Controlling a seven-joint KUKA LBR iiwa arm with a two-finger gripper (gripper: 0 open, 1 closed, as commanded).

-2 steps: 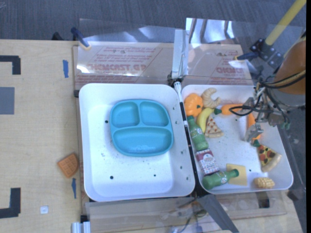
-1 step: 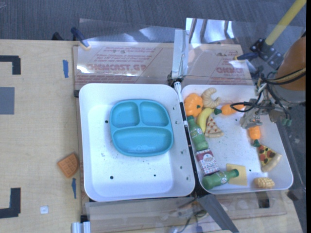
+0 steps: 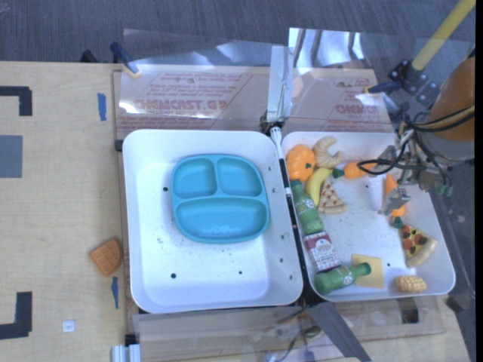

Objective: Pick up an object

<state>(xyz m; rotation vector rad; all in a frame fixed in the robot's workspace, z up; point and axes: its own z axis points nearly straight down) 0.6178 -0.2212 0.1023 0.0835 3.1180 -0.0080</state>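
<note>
Carrot [image 3: 389,185] stands upright right at the pincer [image 3: 395,200] in the right bin [image 3: 445,236]; whether it is clenched, I cannot tell.

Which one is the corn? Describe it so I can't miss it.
Look in the right bin, at its near right corner. The corn lies there, just below the pizza slice. It is small, yellow and bumpy, unlike that flat slice.

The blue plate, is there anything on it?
The blue plate sits in the left bin with nothing in its three compartments. The bin floor beneath it is covered.
</note>
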